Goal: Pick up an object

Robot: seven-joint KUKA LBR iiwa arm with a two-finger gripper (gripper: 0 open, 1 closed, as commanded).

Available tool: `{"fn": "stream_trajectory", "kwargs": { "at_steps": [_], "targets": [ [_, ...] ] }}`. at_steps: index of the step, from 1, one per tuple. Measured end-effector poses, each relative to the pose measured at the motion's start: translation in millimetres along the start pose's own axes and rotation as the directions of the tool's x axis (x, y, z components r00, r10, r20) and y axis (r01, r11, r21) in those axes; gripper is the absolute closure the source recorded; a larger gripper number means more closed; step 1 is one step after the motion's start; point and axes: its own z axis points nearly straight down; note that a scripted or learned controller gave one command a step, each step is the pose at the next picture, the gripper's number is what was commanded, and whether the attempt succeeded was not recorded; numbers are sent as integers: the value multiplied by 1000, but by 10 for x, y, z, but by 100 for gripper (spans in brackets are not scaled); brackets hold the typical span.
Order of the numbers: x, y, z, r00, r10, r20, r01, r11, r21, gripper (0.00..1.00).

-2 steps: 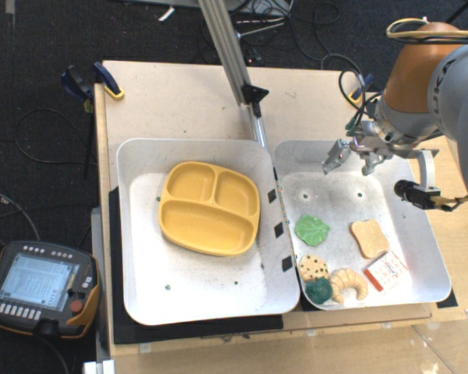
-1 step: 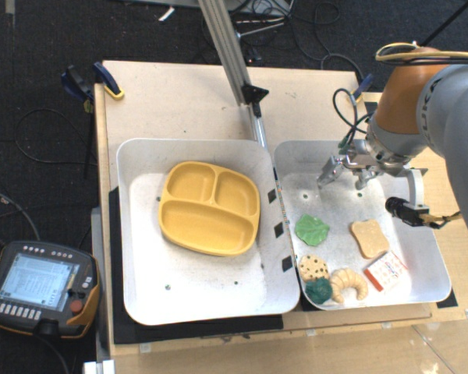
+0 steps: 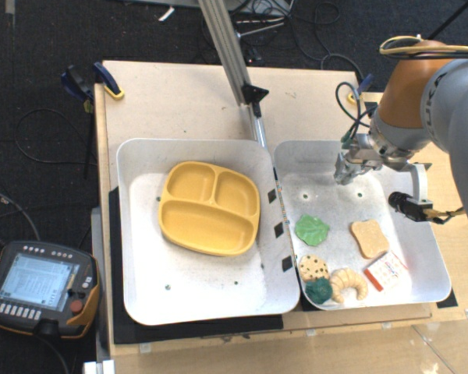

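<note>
1. Camera view: the gripper (image 3: pixel 345 171) hangs over the right bin's (image 3: pixel 430 244) bare far end; whether it's open or closed, I cannot tell
2. The toast (image 3: pixel 370 238) lies near the bin's middle, apart from the lettuce (image 3: pixel 312 230)
3. Toast looks light, stiff; pinch across its short sides

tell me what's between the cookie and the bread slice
In the camera view, the croissant lies low between the cookie and the bread slice; otherwise bare bin floor.

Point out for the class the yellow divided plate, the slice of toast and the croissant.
yellow divided plate (image 3: pixel 189 226): camera view, floor of its large compartment.
slice of toast (image 3: pixel 369 238): camera view, its centre.
croissant (image 3: pixel 349 284): camera view, its middle.
</note>
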Motion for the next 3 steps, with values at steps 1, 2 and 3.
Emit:
{"fn": "stream_trajectory", "kwargs": {
  "at_steps": [1, 2, 3],
  "targets": [
    [106, 11, -553, 1000, -4, 0, 4, 1000, -5, 100],
    [106, 29, -1035, 1000, -3, 0, 3, 1000, -5, 100],
    [726, -31, -1098, 1000, -9, -4, 9, 1000, 2, 100]
  ]
}}
